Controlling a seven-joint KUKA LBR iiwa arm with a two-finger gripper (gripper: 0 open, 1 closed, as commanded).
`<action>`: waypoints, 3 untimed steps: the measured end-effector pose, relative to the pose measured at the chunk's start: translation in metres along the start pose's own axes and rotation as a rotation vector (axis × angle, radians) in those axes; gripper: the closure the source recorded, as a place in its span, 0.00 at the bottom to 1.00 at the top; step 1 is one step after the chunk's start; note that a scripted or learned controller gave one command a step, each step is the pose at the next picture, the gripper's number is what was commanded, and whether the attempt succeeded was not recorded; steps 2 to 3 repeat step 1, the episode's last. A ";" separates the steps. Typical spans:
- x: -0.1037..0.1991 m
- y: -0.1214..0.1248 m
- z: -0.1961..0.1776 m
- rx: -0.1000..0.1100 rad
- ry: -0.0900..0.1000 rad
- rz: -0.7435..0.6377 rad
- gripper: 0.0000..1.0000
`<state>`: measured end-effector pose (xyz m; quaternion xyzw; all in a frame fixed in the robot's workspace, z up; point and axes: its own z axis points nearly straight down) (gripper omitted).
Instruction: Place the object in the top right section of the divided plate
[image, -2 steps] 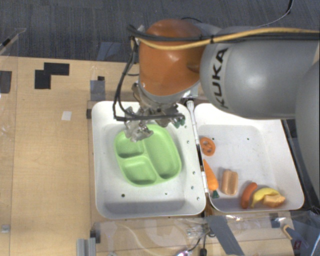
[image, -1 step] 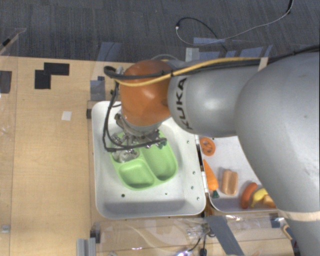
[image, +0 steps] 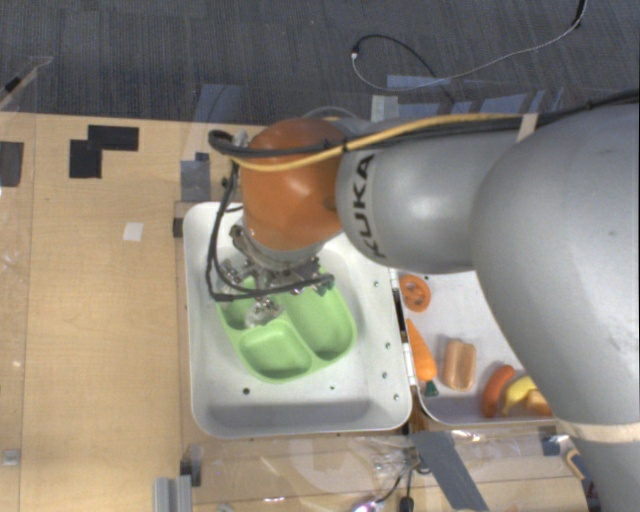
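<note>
A light green divided plate lies in the left white bin. My gripper hangs straight down over the plate's upper part, near the ridge between its sections. The orange wrist band and the metal wrist hide most of the plate's far half. I cannot tell whether anything is between the fingers, as the wrist blocks them from this angle.
The right bin holds an orange slice, a carrot, a hot dog and a banana-and-red toy cluster. The grey arm covers much of that bin. The wooden bench stretches left.
</note>
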<state>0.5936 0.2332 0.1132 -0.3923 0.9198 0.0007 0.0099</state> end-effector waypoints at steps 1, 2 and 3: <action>0.073 0.003 -0.081 -0.006 0.009 -0.320 0.00; 0.073 0.003 -0.081 -0.006 0.009 -0.320 0.00; 0.073 0.003 -0.081 -0.006 0.009 -0.320 0.00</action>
